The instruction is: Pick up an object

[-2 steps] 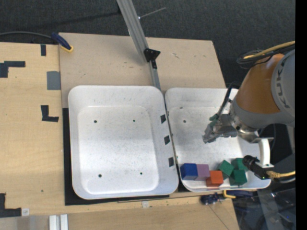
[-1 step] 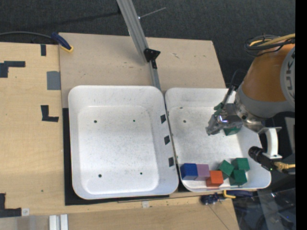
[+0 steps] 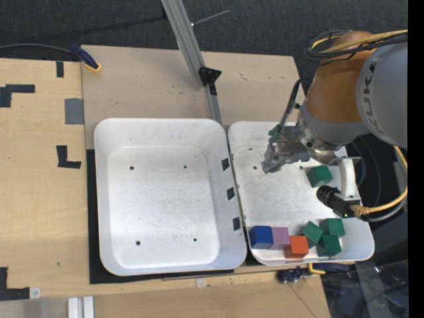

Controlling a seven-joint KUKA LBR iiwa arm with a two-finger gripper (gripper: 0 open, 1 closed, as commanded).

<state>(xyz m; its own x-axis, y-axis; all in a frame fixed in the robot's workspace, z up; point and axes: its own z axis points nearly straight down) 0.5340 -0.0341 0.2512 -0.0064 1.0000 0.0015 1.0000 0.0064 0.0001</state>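
Clustered along the near rim of the right bin (image 3: pixel 260 138) are the candidates — blue block (image 3: pixel 261 236), orange block (image 3: pixel 298 245), purple block (image 3: pixel 281 236) and three green blocks (image 3: pixel 326 236); another green block (image 3: pixel 319 175) is seen alone farther back; the left bin (image 3: pixel 106 138) is seen beside it; the gripper (image 3: pixel 273 162) is hung low over bare floor, apparently so a descent can be made — nothing is held; the jaw gap cannot be told.

one camera | high above the bench (image 3: pixel 165 78) | looks down at a slant | sees both white bins (image 3: pixel 165 128)
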